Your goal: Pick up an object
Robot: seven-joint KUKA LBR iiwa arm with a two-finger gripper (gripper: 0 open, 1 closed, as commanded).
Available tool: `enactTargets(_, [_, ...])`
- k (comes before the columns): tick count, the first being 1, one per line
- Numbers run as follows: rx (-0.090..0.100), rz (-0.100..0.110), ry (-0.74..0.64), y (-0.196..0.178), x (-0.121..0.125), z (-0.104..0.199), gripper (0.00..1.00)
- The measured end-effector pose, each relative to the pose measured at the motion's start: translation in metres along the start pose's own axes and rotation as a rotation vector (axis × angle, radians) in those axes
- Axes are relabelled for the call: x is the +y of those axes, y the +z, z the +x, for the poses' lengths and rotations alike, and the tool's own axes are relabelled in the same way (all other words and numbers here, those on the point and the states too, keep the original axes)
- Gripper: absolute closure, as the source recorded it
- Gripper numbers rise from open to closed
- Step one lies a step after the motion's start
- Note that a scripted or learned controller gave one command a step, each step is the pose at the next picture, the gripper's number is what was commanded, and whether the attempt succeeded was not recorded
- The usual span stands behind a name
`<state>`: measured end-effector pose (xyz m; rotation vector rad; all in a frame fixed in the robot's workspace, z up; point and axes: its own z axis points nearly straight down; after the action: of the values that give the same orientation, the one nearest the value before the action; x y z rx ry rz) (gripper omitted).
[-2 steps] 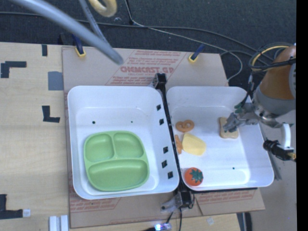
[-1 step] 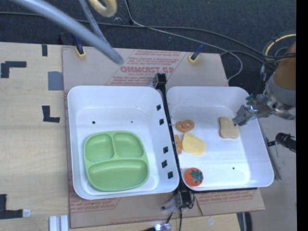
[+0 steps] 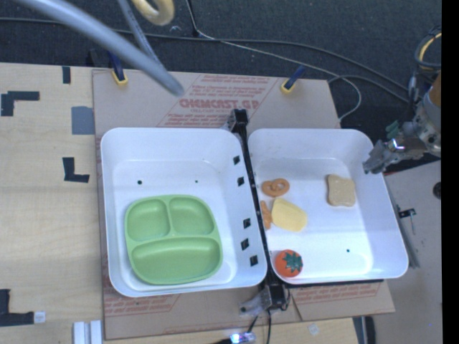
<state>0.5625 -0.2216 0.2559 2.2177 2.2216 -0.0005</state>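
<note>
At frame centre, two white bins (image 3: 115, 149) sit on cardboard (image 3: 215, 95) (light wooden bench (image 3: 36, 213) beneath) — gripper (image 3: 379, 158) at right, fingers' spread unclear.

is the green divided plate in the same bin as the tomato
No, the green divided plate lies in the left bin, while the tomato sits in the right bin.

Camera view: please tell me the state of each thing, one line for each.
Green plate: flat in the left bin, nothing on it.
Tomato: in the right bin, near its front edge.
Bread: lying flat, apart from the others.
Yellow piece: lying flat, below the orange slice.
Tool: over the right bin's right rim, holding nothing.
</note>
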Motion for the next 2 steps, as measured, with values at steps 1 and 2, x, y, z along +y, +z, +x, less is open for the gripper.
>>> enactTargets(1, [0.004, 0.005, -0.006, 0.008, 0.014, 0.063, 1.0])
enactTargets(2, [0.003, 0.006, -0.006, 0.004, 0.021, 0.119, 1.0])
